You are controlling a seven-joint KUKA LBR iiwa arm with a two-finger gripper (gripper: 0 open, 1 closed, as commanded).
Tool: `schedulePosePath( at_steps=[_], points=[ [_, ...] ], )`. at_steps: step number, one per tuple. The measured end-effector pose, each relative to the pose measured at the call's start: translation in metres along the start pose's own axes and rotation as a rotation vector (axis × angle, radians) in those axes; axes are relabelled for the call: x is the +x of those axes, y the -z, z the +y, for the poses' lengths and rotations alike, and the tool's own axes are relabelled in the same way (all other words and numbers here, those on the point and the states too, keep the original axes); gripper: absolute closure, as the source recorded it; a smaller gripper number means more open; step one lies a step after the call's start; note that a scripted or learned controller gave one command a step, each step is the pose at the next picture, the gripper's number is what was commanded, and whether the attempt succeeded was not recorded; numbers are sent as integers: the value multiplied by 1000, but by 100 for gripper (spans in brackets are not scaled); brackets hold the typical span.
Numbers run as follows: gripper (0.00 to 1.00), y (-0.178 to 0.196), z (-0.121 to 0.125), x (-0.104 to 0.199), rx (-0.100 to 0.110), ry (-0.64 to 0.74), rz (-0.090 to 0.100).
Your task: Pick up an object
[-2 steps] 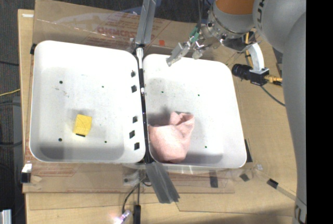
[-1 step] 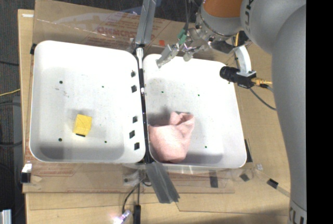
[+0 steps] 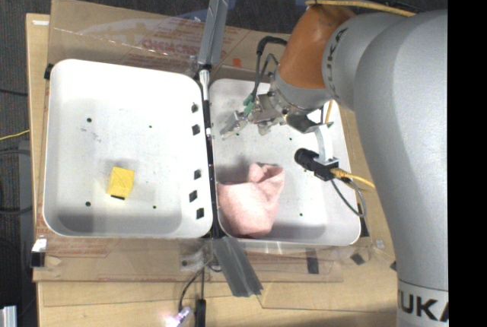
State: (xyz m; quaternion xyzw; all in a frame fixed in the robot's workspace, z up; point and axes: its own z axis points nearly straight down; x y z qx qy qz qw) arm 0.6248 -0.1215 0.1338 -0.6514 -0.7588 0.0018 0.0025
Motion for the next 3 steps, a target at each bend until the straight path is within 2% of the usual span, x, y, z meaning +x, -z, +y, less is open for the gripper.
schedulePosePath(
  at_steps=[1, 2, 3],
  points=[
    [0, 15, -45, -18, -4, 72, -1],
    [0, -43, -73, -10, -2, 17, 0],
    [0, -41, -27, 4, -6, 29, -5]
  ],
)
